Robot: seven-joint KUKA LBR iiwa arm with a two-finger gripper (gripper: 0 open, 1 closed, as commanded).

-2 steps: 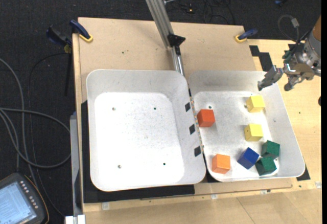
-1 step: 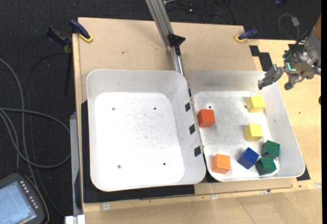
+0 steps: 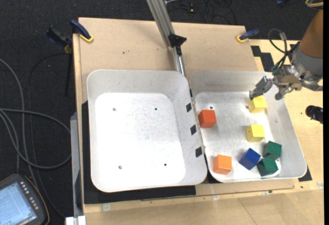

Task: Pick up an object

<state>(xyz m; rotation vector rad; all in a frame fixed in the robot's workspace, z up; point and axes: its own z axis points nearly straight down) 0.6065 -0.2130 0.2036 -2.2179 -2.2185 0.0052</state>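
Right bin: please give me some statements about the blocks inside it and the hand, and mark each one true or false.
1. The right bin holds seven blocks. True.
2. Two of the blocks are red. False: none is red; two are orange.
3. The blue block lies beside the two green blocks. True.
4. The hand hovers over the left bin. False: it is above the right bin, close to a yellow block.
5. Both yellow blocks touch each other. False: they lie apart.

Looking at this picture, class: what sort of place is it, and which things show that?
Probably a robotics lab bench: a robot arm with a gripper reaches over two white bins, coloured test cubes lie in one, and cables trail across the floor.
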